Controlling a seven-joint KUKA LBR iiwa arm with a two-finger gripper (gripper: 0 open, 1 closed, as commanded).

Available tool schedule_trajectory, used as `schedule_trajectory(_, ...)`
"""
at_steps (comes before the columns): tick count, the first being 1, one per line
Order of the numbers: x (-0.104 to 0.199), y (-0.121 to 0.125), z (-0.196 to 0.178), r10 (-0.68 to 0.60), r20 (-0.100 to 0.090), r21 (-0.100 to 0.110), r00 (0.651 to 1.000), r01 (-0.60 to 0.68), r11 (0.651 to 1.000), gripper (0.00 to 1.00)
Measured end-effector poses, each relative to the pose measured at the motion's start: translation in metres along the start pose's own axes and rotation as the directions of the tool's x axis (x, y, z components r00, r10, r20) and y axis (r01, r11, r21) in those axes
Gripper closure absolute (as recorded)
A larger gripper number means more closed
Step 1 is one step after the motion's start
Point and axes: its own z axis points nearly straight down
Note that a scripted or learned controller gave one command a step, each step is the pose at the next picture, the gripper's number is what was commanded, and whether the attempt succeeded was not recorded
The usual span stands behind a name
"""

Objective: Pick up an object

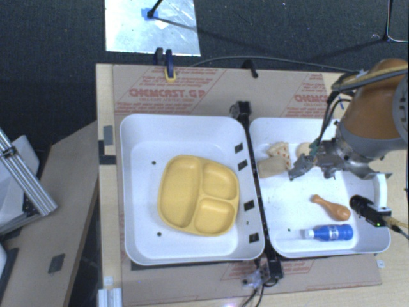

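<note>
Approach step. Claw [305, 165] hangs low in the right bin [281, 242]; finger state unreadable, nothing visibly held. Tan block [271, 166] just left of it, drumstick [331, 206] and bottle [329, 233] below-right. Next move probably calls for centring over one object.

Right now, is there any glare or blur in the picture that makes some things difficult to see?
In the camera view, a shiny sheet on the floor behind the bench glares white; the yellow tray and blue bottle read sharply; the pale objects in the right bin look soft, and the gripper above them is dark, its detail lost.
</note>
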Motion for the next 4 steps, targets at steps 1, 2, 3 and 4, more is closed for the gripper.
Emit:
schedule_trajectory(1, 0.0, 0.003, -0.006, -0.002, 0.002, -0.012, 1.0, 0.002, 1.0, 0.0)
schedule_trajectory(2, 0.004, 0.002, 0.036, -0.001, 0.001, -0.008, 1.0, 0.001, 1.0, 0.0)
schedule_trajectory(3, -0.003, -0.004, 0.084, 0.0, 0.001, -0.007, 1.0, 0.0, 1.0, 0.0)
schedule_trajectory(4, -0.002, -0.004, 0.105, -0.001, 0.001, -0.01, 1.0, 0.001, 1.0, 0.0)
